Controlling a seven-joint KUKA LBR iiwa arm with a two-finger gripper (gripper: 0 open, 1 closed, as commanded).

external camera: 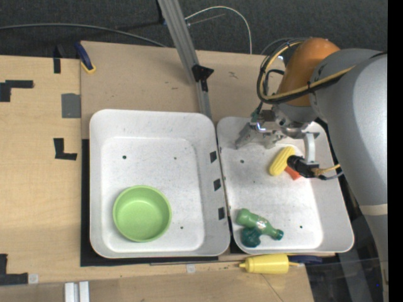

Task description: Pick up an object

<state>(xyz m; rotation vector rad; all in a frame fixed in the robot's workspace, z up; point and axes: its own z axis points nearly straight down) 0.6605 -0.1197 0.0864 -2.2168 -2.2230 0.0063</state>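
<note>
two shallow white bins side by side on a wooden bench (145, 68). left bin (151, 124) holds a green bowl (142, 213), upright, in its near-left corner, close to the front wall.

right bin (327, 231) holds three items. a yellow corn-shaped toy (280, 161) lies tilted in the far-right part of the floor, with a small orange-red piece (294, 172) touching its lower right end. a green bottle-shaped toy (258, 222) lies on its side near the front wall, and a darker teal object (251, 236) sits just beside it, touching or nearly so; cannot tell which.

a yellow object (267, 264) with a narrow tip pointing left rests outside the bins, on the bench edge just in front of the right bin.

arm (365, 118) comes in from the right, grey, with the orange band (308, 65) above the wrist and black and yellow cables looped around it. gripper (247, 137) hangs over the far-left corner of the right bin, pointing down and left, near the dividing wall. fingers too small and blurred against the white floor; cannot tell whether apart or together. nothing seen between them.

corn-shaped toy lies near the gripper, to its right and a little nearer the front, apart from it. green bottle-shaped toy well apart, toward the front.

a grey metal pole (179, 33) crosses the bench at a slant from the top and ends at the far rim between the bins. black tape marks (60, 148) sit on the bench at left.
</note>
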